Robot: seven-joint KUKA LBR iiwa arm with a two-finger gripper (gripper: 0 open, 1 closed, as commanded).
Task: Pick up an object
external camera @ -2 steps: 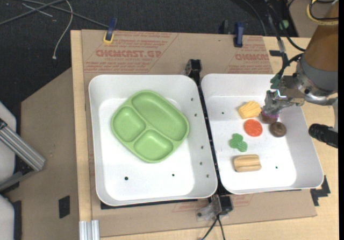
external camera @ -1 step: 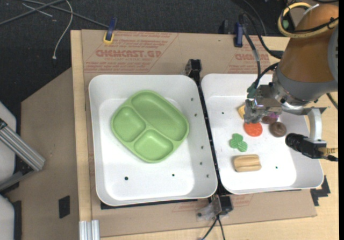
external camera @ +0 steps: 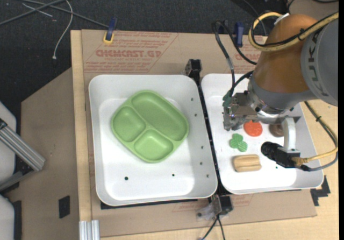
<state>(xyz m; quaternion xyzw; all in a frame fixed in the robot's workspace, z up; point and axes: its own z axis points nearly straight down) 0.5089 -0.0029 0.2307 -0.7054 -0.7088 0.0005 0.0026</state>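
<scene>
The arm reaches over the right bin (external camera: 269, 182), and my gripper (external camera: 235, 119) hangs low at its middle left. An orange-red round object (external camera: 253, 128) lies just right of the gripper, partly under the wrist. A small green leafy piece (external camera: 237, 142) rests just below the gripper. A tan bread-like block (external camera: 246, 163) lies nearer the front. A brownish object (external camera: 278, 129) peeks out beneath the arm at the right. Nothing shows between the fingers.
The left bin (external camera: 107, 180) holds a green divided plate (external camera: 150, 125). A black part with a yellow cable (external camera: 279, 154) hangs over the right bin's front. Cables run along the bench behind the bins, and a cardboard sheet lies under both bins.
</scene>
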